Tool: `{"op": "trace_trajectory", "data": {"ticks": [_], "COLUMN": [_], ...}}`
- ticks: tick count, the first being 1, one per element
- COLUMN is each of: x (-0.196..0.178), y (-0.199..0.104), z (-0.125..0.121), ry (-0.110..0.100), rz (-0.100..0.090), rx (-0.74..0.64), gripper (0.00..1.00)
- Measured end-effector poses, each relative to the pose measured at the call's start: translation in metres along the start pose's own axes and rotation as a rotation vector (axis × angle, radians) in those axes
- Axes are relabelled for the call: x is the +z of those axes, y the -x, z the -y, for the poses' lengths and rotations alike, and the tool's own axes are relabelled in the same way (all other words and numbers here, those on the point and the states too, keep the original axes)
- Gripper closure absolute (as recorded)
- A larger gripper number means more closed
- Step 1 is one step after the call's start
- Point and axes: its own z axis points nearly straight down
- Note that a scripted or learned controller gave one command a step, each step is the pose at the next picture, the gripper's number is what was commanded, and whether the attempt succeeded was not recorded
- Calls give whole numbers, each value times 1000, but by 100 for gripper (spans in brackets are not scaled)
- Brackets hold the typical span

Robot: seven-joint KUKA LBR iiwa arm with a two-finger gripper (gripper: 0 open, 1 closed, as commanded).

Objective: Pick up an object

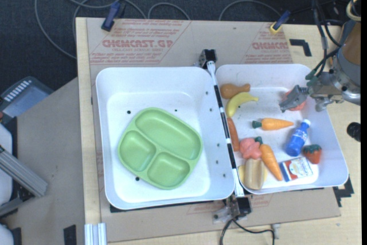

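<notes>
Nothing lifted yet: toys lying loose in right bin [338, 172]. Pincer [293, 100] hovering at two o'clock above carrot [275, 123]; spread or pressed together, cannot tell.

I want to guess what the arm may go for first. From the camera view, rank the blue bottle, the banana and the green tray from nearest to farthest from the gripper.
From the gripper:
1. Blue bottle, just below it in the right bin.
2. Banana, at that bin's left side.
3. Green tray, in the left bin.
</notes>
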Motion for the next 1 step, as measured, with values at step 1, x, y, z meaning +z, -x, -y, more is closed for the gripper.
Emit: {"op": "trace_trajectory", "data": {"ticks": [1], "x": [152], "y": [72], "z": [8], "ry": [3], "rz": [-1], "rx": [-1], "gripper": [0]}}
